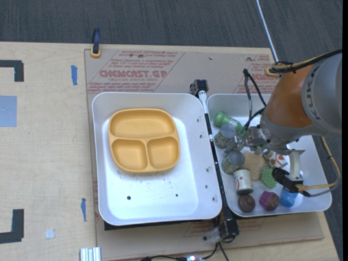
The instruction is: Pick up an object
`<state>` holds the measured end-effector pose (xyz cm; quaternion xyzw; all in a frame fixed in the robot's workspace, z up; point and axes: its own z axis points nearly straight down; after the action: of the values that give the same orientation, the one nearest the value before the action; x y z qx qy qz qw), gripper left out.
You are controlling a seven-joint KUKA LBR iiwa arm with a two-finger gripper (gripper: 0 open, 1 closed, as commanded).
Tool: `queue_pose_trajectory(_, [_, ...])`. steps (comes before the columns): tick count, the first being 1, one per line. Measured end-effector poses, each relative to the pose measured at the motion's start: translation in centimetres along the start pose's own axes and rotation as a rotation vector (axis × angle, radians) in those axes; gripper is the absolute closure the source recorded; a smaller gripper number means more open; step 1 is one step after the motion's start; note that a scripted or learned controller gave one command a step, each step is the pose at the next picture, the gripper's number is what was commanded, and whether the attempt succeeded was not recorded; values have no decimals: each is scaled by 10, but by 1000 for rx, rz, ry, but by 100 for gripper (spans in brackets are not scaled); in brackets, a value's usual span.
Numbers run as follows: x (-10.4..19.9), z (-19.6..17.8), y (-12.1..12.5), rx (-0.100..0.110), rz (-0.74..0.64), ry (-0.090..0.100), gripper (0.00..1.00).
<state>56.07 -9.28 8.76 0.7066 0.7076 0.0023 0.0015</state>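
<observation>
Nearest the camera in the right bin (321,203) there's a brown ball (247,203), a purple thing (268,200) and a small can (242,180), the gripper (249,142) sits over that clutter (can't tell its state), the yellow divided plate (144,140) fills the left bin (109,200), and farther back the board (163,69) reads "CHEMCAST GP".

A grey robot arm (326,91) enters from the 3 o'clock side of the scene and bends down toward 9 o'clock. An orange band (288,105) wraps the arm just above its wrist. Below the band, the wrist narrows into a metal claw (251,141) pointing downward and slightly toward 9 o'clock. Dark cables loop around the wrist, and a yellow cable trails off toward 4 o'clock. The claw's tips are too cluttered to make out.
</observation>
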Motion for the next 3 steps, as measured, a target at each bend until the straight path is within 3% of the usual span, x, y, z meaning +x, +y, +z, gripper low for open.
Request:
queue_pose_trajectory(1, [-1, -11, 2, -7, 2, -2, 100])
queue_pose_trajectory(2, [-31, -18, -61, 6, 2, -1, 100])
queue_pose_trajectory(3, [1, -22, -81, 6, 1, 0, 100])
